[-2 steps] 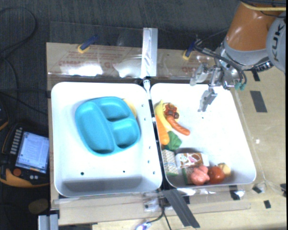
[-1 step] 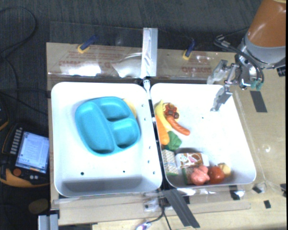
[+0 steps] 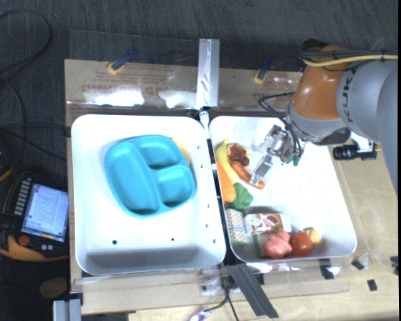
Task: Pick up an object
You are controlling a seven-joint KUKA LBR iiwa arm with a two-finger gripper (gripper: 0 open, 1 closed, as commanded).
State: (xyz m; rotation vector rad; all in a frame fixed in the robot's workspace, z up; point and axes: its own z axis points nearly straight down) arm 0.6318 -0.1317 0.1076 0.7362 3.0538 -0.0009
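Observation:
My gripper (image 3: 267,158) hangs over the left half of the right bin (image 3: 321,192), open, with nothing between its fingers. One fingertip is close to a red sausage-like item (image 3: 241,170), the other nearer the bin's back. Beside that lie a yellow banana (image 3: 220,154), an orange carrot (image 3: 225,182) and a green pepper (image 3: 241,195) along the bin's left wall. Toward the front sit a small brown-and-white box (image 3: 262,223), a pink lump (image 3: 275,245) and a red tomato (image 3: 301,244).
The left bin (image 3: 97,239) holds a large blue divided tray (image 3: 150,172). The grey arm with its orange band (image 3: 321,92) comes in over the right bin's back right corner. Bare floor shows in the right bin's right half.

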